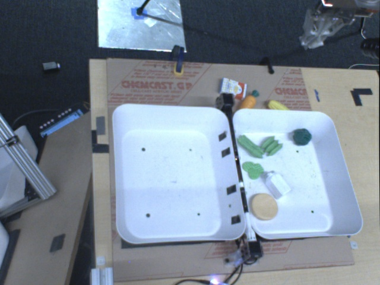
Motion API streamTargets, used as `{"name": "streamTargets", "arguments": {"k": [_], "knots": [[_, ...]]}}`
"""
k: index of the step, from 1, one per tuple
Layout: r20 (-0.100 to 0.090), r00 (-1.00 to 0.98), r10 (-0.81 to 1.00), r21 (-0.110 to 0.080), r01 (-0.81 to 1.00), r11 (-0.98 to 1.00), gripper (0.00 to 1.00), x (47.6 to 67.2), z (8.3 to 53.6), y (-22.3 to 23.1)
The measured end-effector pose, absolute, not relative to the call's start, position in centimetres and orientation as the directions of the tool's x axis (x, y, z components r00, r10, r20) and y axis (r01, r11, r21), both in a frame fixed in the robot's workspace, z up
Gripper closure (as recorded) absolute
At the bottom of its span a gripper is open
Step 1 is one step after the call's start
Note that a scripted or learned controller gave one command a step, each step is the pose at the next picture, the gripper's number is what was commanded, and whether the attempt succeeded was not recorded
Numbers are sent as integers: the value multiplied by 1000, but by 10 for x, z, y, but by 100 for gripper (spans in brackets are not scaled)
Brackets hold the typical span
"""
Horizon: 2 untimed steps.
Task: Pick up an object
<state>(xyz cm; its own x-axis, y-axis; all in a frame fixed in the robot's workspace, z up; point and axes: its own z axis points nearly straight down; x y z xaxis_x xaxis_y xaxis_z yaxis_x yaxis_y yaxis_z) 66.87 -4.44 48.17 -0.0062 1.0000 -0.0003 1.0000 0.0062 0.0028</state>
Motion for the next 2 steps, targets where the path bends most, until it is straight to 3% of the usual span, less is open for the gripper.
{"name": "streamTargets", "arguments": {"k": [2], "knots": [[0, -6, 1000, 5, 1000, 6, 100, 668, 537, 24]]}}
